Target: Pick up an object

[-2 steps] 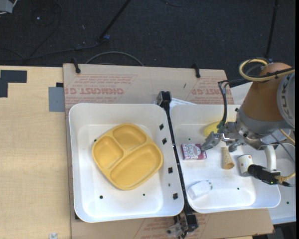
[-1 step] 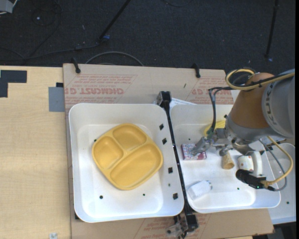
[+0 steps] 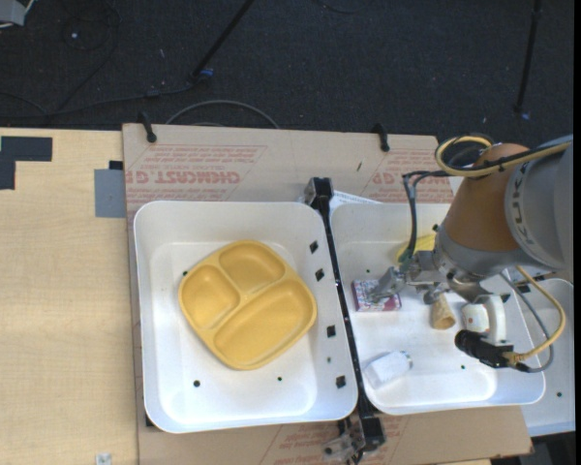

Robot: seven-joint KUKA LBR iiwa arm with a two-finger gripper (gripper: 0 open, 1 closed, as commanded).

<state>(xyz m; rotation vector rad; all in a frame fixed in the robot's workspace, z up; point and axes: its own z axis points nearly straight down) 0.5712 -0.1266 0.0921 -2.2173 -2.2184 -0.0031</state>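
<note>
landmark: the black divider [image 3: 331,289] where the two white bins meet on the tabletop [image 3: 58,308]
arm: grey, with an orange band, reaching in over the right bin [image 3: 436,395] from the side away from the divider
pincer [image 3: 385,285]: low over the right bin, a short way off the divider, metal fingers pointing toward it
pincer state: cannot tell; the fingers merge with the packet below them and no gap or grip can be read
nearest thing: a small pink and white packet [image 3: 376,296], flat on the bin floor just beside the divider, about halfway along it
key relation: the packet lies right at the pincer tip, on the divider side of it; touching or just under it, I cannot say which
packet axis: it looks roughly square, so no clear long axis to line up with
other things, right bin: a pale white lump [image 3: 387,365] further down the divider, nearer the bin's front corner; a small tan cone-like piece [image 3: 442,311] further from the divider, under the wrist
left bin [image 3: 165,250]: a yellow sectioned plate [image 3: 248,304] on the far side of the divider, well apart from the pincer
judgement: the packet is the likely target, since it is closest; a flat packet on a flat floor may slip out of a pinch
</note>
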